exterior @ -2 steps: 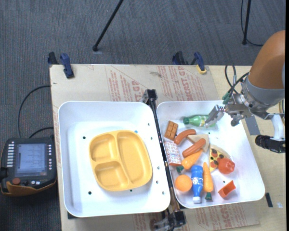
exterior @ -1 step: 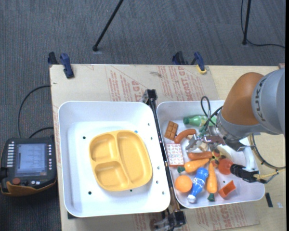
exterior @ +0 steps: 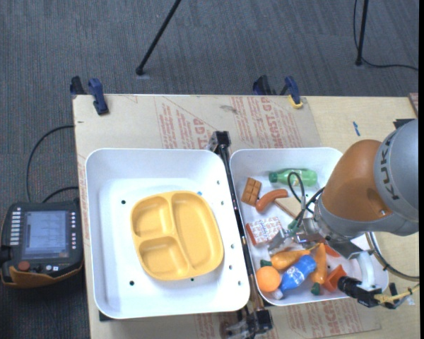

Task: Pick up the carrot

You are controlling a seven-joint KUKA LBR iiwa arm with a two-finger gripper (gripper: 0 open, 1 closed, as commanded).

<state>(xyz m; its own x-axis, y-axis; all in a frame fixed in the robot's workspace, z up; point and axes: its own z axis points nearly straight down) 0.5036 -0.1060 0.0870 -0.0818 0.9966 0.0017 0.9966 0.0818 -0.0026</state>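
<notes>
The grey arm (exterior: 403,182) with its orange band reaches in from the frame's right, its gripper (exterior: 297,240) angled down at lower right.

Lighting even, diffuse, overhead — shadows soft. White bins (exterior: 99,189) bright, slightly washed. Focus mildly soft throughout — small items lack detail.

You are looking down on dark grey carpet (exterior: 56,41) around a pale wooden worktop (exterior: 177,119) printed with red lettering. 2 blue clamps (exterior: 97,94) grip its far edge. Thin black stand legs (exterior: 162,27) cross the floor behind it, and a control pendant (exterior: 42,242) lies on the carpet at the left.
</notes>
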